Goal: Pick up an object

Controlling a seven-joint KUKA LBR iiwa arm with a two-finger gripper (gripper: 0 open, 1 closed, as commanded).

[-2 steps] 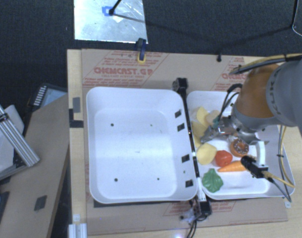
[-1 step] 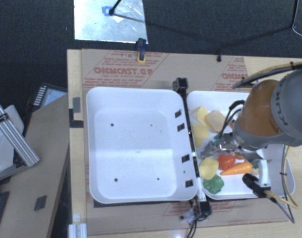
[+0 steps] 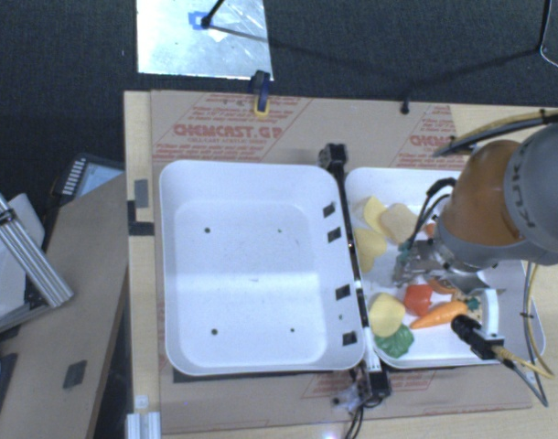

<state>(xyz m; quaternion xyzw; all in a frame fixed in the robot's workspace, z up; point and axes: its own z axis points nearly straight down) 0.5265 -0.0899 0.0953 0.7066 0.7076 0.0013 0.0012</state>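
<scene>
- Near the front edge of the right bin (image 3: 498, 355) you have a green vegetable (image 3: 398, 341), a yellow potato (image 3: 386, 313), a carrot (image 3: 436, 315) and a tomato (image 3: 418, 295).
- They look like light, smooth toys; take the carrot across its middle.
- The claw (image 3: 414, 265) hangs just above the tomato; you cannot tell how wide it stands.
- Farther back lie pale yellow pieces (image 3: 381, 216).
- The left bin (image 3: 252, 263) offers open room.

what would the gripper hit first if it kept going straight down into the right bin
Most likely the red tomato-like piece, which lies just below the gripper, with the orange carrot beside it. Depth is hard to judge from this slanted view, so it might touch the pale yellow piece instead.
</scene>
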